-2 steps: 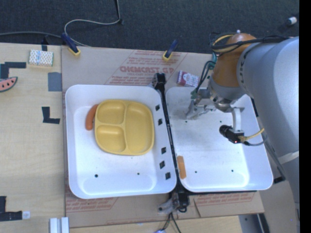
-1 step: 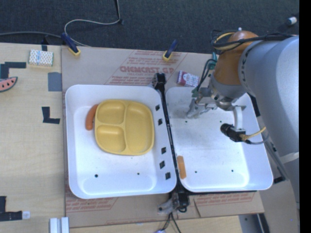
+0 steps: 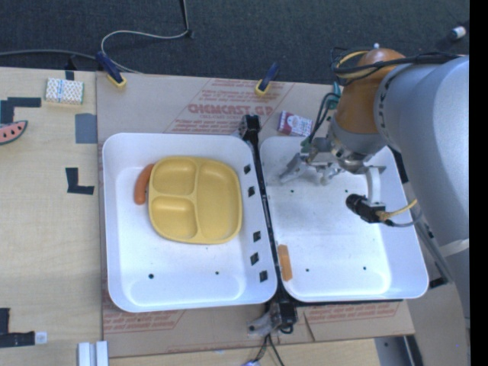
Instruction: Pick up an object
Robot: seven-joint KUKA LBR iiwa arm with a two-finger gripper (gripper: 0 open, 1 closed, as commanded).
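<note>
- Claw (image 3: 293, 172) in right bin (image 3: 396, 280), upper left; open or closed: cannot tell.
- Small orange piece (image 3: 284, 262) lies below it at the bin's left wall, long axis along that wall.

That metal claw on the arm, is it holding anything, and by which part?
Nothing is held: the gripper hangs above the right bin with nothing between its fingers.

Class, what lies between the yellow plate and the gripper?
In the camera view, the black-clipped divider where the bins meet lies between the yellow plate and the gripper.
</note>
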